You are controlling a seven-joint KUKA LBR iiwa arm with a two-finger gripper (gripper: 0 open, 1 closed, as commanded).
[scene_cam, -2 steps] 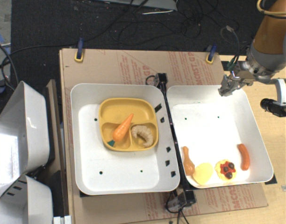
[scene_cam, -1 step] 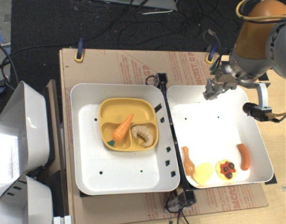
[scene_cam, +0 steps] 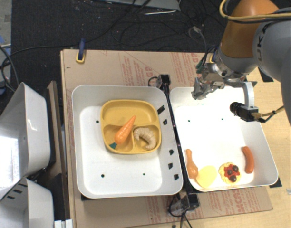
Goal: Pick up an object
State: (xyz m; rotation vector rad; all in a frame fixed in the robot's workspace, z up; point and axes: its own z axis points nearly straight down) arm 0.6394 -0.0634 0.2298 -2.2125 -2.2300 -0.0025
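My gripper [scene_cam: 201,92] hangs over the far left corner of the right bin [scene_cam: 221,127], with nothing visible between its fingers. In the right bin's near part lie an orange drumstick-shaped toy [scene_cam: 190,164], a yellow disc [scene_cam: 207,175], a small round tart with dark berries [scene_cam: 229,172] and a red-orange sausage [scene_cam: 249,159]. The left bin [scene_cam: 88,175] bears a yellow divided plate [scene_cam: 107,112] with a toy carrot [scene_cam: 125,129] and a pale croissant-like piece [scene_cam: 146,137] in it.
A black clamp [scene_cam: 164,81] sits at the far end of the divider between the bins. A black fitting on the arm's bracket [scene_cam: 244,111] overhangs the right bin. White containers [scene_cam: 22,132] stand off the bench at the left.
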